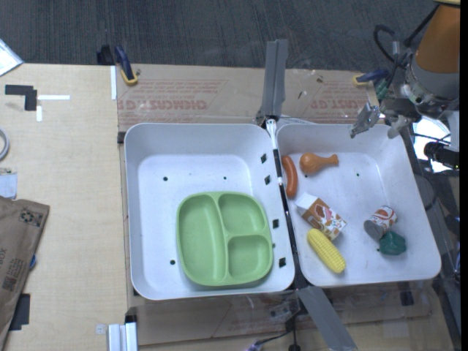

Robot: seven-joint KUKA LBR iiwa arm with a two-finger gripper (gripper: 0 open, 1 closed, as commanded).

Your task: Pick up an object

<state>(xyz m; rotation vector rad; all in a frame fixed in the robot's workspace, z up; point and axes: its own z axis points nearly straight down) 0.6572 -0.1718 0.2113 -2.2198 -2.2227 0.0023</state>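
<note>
- Grey metal and an orange band mark the arm (437, 42), which reaches in at the upper right; its two-finger gripper (380, 120) hangs over the far right corner of the right white plastic bin (365, 273), fingers spread apart with nothing between them.
- In that right bin, along its left wall, lies a red toy sausage (290, 175), lengthwise.
- Just beside it, toward the far side, sits an orange toy chicken drumstick (319, 162), apart from the gripper.
- Near the bin's middle a small brown-and-white printed carton (322, 217) lies tilted.
- A yellow toy corn cob (326, 250) lies just below the carton, almost touching it, angled toward the near rim.
- At the right side a small red-and-white tin can (380, 221) lies on its side, and a dark green toy vegetable (392, 243) rests right against it.
- The left white plastic bin (146, 196) holds a light green plastic plate (224, 237) with three compartments, sitting toward the near right part of the bin.
- Both bins rest side by side on brown cardboard (190, 93) taped to the bench.
</note>
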